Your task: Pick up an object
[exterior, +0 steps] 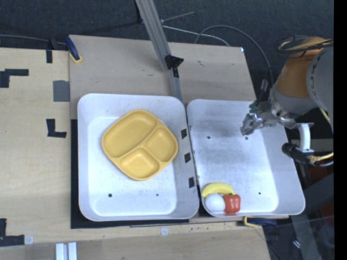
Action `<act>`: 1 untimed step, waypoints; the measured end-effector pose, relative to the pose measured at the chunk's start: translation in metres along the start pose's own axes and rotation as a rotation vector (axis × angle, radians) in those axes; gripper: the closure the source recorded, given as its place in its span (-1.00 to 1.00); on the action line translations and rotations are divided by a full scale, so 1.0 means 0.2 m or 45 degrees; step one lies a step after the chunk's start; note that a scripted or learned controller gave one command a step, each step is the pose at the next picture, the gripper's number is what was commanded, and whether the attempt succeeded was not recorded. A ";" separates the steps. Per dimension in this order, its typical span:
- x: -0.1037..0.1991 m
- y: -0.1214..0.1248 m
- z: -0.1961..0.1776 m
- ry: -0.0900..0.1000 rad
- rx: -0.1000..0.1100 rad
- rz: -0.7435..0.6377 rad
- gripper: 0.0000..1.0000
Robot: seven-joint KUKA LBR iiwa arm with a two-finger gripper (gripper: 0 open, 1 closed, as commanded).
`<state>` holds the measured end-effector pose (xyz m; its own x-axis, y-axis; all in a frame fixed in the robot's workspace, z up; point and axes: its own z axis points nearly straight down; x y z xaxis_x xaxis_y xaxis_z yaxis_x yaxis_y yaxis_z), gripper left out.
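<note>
Hand (250,124) sits over the far half of the right bin (282,194), near its right-hand wall, low above bare floor. Nothing between its tips as far as I can see; whether it's released or clenched I can't tell, too small and dark at this angle.

Nearest targets are a tight cluster at the bin's near edge, left corner: yellow banana-shaped piece (218,188), white egg-like ball (214,202) touching it just below, red pepper-like piece (232,203) touching the ball on its right. From the hand that's toward the camera and a bit left, well apart, across open bin floor.

Banana's long axis runs roughly across the bin, curved over the ball. All three look small, smooth, plastic, packed against the wall, so my guess is finger clearance is tight.

Yellow divided plate (140,144) lies in the left bin (89,161), further left of the hand, flat and wide, poor grasp candidate.
</note>
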<state>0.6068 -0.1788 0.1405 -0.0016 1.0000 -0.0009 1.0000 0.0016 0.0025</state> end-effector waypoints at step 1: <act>-0.02 0.00 -0.32 -0.002 -0.004 0.000 1.00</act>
<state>0.6064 -0.1820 0.2038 -0.0016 1.0000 -0.0022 1.0000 0.0017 0.0057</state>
